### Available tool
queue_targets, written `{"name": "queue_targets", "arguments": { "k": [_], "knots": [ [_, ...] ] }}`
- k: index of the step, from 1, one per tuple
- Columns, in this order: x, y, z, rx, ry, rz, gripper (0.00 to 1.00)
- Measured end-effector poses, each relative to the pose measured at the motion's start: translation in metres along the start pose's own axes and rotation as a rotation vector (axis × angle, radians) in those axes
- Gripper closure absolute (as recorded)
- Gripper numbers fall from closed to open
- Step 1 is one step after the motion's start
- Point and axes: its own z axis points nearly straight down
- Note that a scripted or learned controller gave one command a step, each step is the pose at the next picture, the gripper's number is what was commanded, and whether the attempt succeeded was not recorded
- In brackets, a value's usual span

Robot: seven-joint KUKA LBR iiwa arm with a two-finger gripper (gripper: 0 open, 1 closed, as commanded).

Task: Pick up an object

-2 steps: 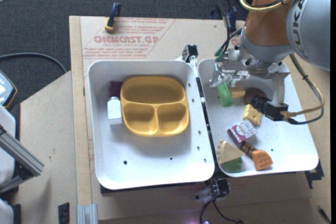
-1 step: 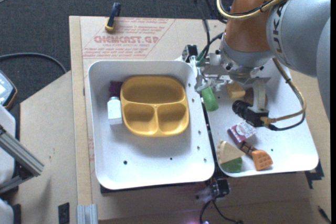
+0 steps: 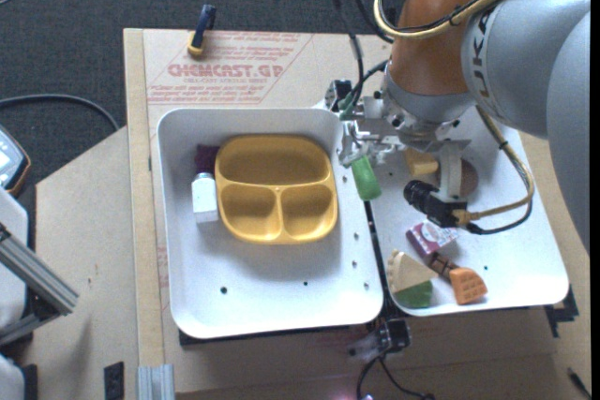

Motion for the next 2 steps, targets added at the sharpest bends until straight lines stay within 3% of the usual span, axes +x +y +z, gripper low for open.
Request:
{"name": "queue_targets", "arguments": {
  "k": [1,2],
  "knots": [
    [-0.018,-0.005,0.006,-0.001,-0.001,0.005,1.00],
    [-0.002,-0.001,0.007,-0.005,-0.001,0.000,1.00]
  ]
}}
